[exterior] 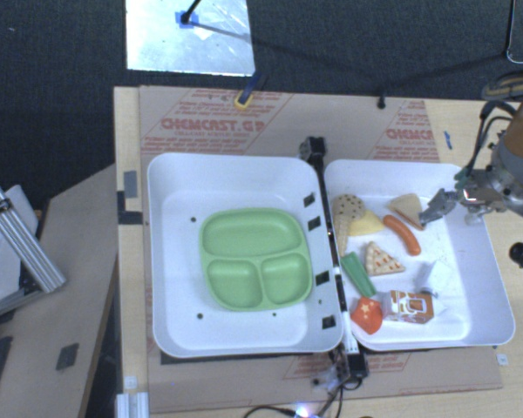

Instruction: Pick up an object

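The right bin holds several toy foods. An orange-red sausage lies beside a tan bread wedge, with a yellow cheese wedge and a speckled cookie to their left. Lower down are a pizza slice, a green vegetable stick, a red tomato and an orange-and-white packet. My gripper hangs over the bin's upper right, just right of the bread wedge. Its fingers are spread open with nothing between them.
The left bin carries a green three-compartment plate. A black-clipped divider runs between the bins. A small grey piece lies near the pizza slice. Metal framing stands at the far left.
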Action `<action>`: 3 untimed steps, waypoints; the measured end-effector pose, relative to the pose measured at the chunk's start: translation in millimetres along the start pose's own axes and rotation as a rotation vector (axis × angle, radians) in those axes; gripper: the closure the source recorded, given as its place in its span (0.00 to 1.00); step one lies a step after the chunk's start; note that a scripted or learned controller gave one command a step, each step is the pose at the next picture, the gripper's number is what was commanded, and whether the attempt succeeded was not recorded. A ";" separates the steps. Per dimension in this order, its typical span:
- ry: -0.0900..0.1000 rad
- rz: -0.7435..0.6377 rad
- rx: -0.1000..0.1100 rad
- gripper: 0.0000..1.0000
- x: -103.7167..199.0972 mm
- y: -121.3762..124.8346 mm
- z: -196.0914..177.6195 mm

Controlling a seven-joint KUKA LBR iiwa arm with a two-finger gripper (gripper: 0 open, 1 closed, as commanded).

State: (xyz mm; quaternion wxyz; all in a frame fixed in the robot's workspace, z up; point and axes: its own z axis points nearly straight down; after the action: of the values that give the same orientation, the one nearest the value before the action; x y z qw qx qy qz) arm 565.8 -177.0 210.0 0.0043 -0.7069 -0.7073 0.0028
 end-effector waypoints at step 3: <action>-0.001 -0.001 -0.008 0.00 -4.9 -9.4 98.3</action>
State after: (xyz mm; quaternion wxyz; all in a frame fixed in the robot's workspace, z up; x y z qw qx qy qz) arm 555.3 -181.7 111.8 0.0010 -0.7067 -0.7075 0.0005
